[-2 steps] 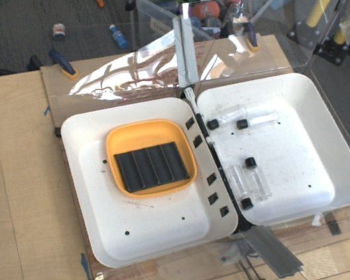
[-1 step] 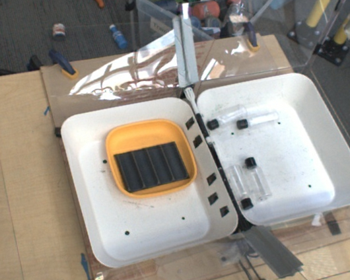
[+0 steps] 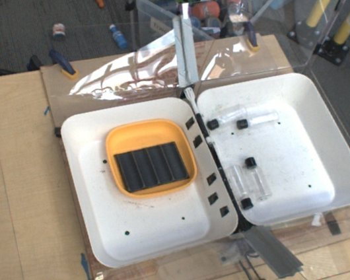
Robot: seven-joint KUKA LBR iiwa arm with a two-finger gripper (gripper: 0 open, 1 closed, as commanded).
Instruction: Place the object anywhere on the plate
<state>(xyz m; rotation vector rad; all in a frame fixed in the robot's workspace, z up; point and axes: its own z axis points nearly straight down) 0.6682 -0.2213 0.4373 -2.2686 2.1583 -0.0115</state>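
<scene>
black ribbed object (image 3: 151, 167) lying flat on the orange plate (image 3: 117, 143), left of frame centre, inside the left white bin (image 3: 103, 229). clear vials with black caps (image 3: 244, 121) scattered in the right white bin (image 3: 320, 164), right of centre. cannot tell the state of the gripper.

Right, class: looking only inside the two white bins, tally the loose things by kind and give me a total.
Orange plate: 1
Black ridged block, on the plate: 1
Clear vials with black caps: 2
Total: 4
</scene>
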